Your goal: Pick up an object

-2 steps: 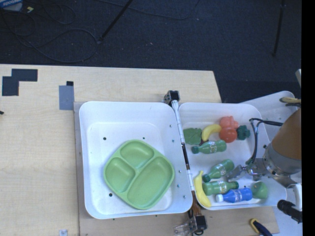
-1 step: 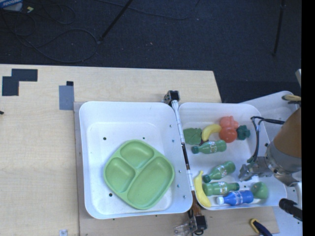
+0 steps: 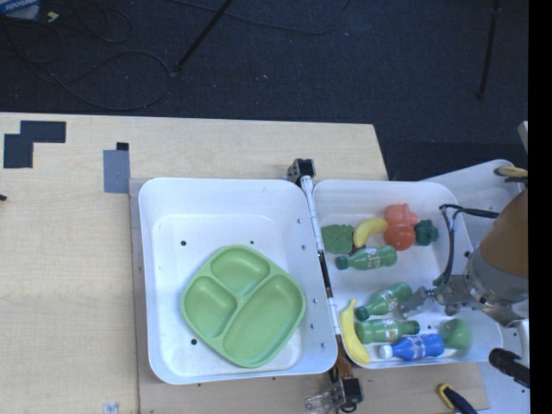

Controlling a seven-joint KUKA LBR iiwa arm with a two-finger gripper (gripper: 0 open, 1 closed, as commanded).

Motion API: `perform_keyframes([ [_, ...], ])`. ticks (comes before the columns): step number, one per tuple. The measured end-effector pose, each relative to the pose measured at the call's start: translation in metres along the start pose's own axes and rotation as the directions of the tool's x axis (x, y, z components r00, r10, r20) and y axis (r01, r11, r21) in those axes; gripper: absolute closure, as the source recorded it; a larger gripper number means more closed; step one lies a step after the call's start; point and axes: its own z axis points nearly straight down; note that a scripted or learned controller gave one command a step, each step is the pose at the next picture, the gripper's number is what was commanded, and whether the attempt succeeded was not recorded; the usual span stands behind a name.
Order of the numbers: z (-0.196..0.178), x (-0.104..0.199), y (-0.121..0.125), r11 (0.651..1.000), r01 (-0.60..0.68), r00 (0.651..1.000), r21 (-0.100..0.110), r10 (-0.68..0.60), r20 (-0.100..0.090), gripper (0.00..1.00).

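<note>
Where the arm (image 3: 509, 248) enters from the right edge of the frame, its orange band and grey wrist hang over the right side of the right bin (image 3: 345, 192). The gripper (image 3: 431, 297) sits low in that bin, at the right centre of the frame, its dark metal tip pointing left toward a green bottle (image 3: 385, 300). Whether the tip touches the bottle I cannot tell, and nothing visibly sits in its grasp.

That green bottle lies tilted in the middle of the right bin. Just below it a second green bottle (image 3: 388, 329) lies nearly level, and under that a blue bottle (image 3: 417, 348) rests along the bin's lower wall. A banana (image 3: 352, 335) lies along the bin's left wall, beside those lower bottles. A round green fruit (image 3: 455, 335) sits at the lower right of the bin, close below the wrist.

Higher in the bin, a third green bottle (image 3: 369, 260) lies level, with a dark green lump (image 3: 337, 238) to its upper left and a small yellow banana (image 3: 370, 229) above it. A red-orange piece (image 3: 398, 225) sits further right, touching a small dark green item (image 3: 425, 232).

Lying in the left bin (image 3: 164, 231), at the lower centre of the frame, is a light green divided plate (image 3: 244, 304) with three compartments.

Both bins rest on a pale wooden bench (image 3: 69, 274), which carries dark patches at the upper left.
</note>
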Motion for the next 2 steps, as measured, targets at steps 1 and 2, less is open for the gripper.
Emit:
perform_keyframes([
  [1, 0.0095, 0.0088, -0.0006, 1.000, 0.002, 1.000, -0.002, -0.002, 0.008, 0.00],
  [2, 0.0000, 0.0107, 0.0002, 1.000, 0.002, 1.000, 0.000, -0.002, 0.000, 1.00],
])
